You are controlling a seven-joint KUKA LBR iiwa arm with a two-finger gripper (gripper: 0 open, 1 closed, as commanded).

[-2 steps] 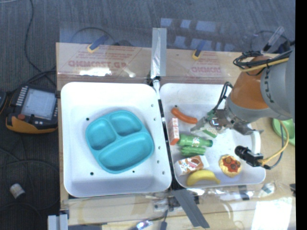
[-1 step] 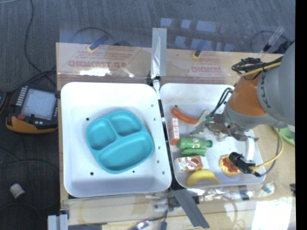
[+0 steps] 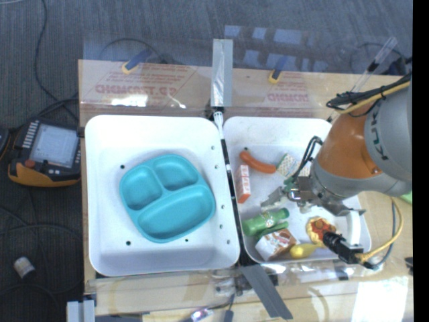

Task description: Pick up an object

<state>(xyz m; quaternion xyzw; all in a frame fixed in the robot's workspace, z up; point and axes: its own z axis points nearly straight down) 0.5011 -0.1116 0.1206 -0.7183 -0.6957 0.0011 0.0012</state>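
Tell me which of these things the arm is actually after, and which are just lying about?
Part of the job:
gripper, low over the right bin
orange carrot
green bottle
red packet
yellow piece

Just lying about:
blue divided plate in the left bin
handheld control pad on the floor

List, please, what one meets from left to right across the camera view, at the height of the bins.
Handheld pendant → left bin → blue divided plate → orange packet → green bottle → gripper → arm's orange band.
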